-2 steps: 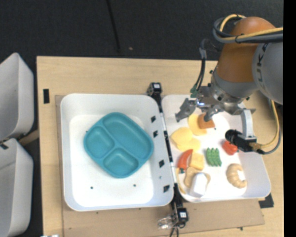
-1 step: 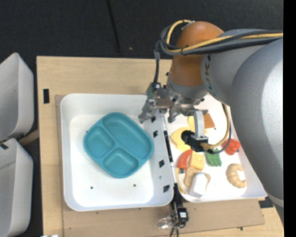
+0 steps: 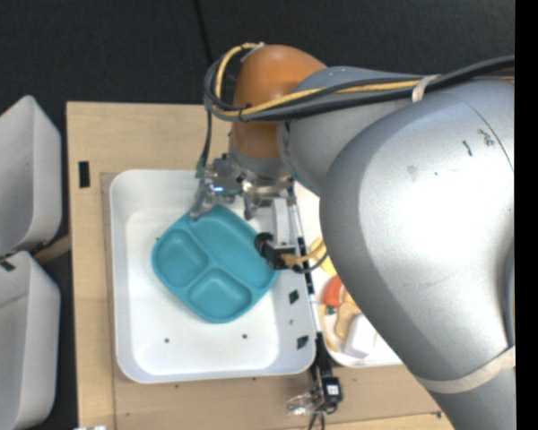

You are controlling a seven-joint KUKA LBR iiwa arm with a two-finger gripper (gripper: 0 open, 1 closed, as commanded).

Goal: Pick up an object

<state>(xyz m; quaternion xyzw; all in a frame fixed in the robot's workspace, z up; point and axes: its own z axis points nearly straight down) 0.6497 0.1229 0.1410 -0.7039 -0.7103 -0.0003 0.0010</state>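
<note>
Although the arm has reached low over the left bin, the pick does not look finished. The hand sits at the upper edge of the teal divided tray, which appears to lie tilted on the bin's floor, near its middle. Whether the hand is open or closed on the tray's rim cannot be told from here. Judged so, the approach is done; a sure grasp and the lift remain. The right bin, partly hidden by the arm, holds some orange and pale items.
</note>
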